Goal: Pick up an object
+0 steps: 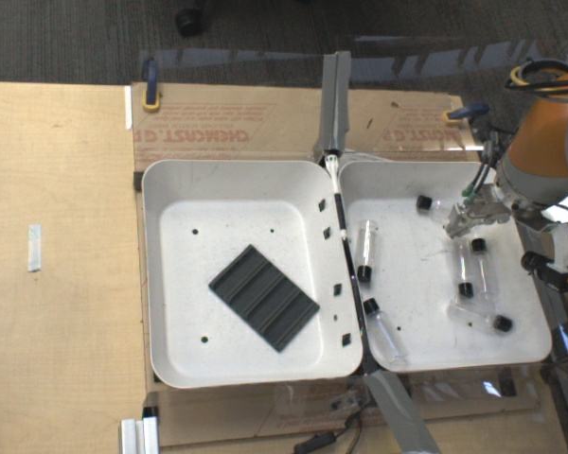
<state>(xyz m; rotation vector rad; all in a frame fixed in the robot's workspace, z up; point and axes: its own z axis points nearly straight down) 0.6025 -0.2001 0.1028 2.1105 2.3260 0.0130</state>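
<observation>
gripper (461, 221) low in the right bin (426, 348), whether apart or together cannot be told | just below it: clear tubes with black caps (472, 270); a loose cap (423, 202) up-left; more tubes (364, 250) left by the divider | farther left: dark ribbed tray (263, 297) in the left bin (170, 253) on the counter (57, 301)

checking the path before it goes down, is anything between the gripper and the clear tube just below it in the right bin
Nothing visible blocks it. The gripper hangs over the right bin, and the clear tube lies just below it in the view on bare bin floor. A small black cap sits off to the gripper's other side, out of the path.
</observation>
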